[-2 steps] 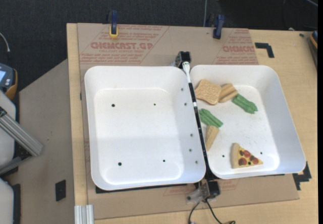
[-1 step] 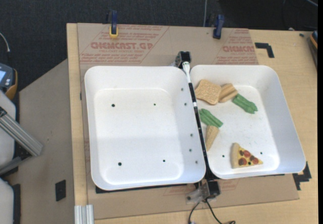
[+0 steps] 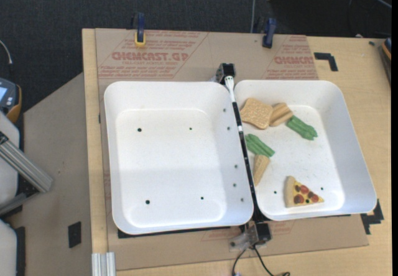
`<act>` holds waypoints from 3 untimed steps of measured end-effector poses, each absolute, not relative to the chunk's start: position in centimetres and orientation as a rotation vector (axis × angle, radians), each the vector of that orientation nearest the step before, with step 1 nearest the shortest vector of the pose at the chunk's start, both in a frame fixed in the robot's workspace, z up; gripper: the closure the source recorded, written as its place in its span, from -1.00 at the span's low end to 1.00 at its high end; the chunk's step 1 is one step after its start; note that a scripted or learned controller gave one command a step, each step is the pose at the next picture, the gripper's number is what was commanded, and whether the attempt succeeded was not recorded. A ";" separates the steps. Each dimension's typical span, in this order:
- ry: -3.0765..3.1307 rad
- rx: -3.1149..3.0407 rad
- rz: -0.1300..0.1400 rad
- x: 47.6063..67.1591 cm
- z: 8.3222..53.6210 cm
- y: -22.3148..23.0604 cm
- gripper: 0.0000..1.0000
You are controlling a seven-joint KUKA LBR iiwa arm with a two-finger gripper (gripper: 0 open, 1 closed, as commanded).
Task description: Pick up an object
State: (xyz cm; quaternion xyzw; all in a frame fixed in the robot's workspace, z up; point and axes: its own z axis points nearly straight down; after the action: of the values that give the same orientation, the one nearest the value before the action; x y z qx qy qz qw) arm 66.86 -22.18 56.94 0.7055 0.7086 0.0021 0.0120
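Note:
The right bin (image 3: 348, 144) holds several toy food pieces. A tan square cracker (image 3: 256, 113) lies at its upper left, with a smaller tan piece (image 3: 280, 114) touching it on the right. A green pod (image 3: 302, 127) lies beside those, and a second green pod (image 3: 259, 145) sits near the bin's left wall. Below that pod is a tan wedge (image 3: 259, 168). A pizza slice (image 3: 301, 193) with red dots rests near the front of the bin.
The left bin (image 3: 124, 163) sits beside the right one; a black divider strip (image 3: 239, 138) runs between them. Two blue clamps (image 3: 140, 29) (image 3: 269, 32) hold the cardboard sheet at the back. Cables trail from the bench's front edge (image 3: 249, 250).

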 end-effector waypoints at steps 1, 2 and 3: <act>2.206 2.194 0.008 66.9 58.0 -22.1 1.00; 2.203 2.188 0.010 67.0 59.1 -22.1 1.00; 2.199 2.183 0.012 67.0 60.3 -22.0 1.00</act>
State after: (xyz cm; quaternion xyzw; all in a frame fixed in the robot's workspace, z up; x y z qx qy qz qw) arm 67.04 -22.00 60.26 0.7042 0.7096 0.0039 0.0215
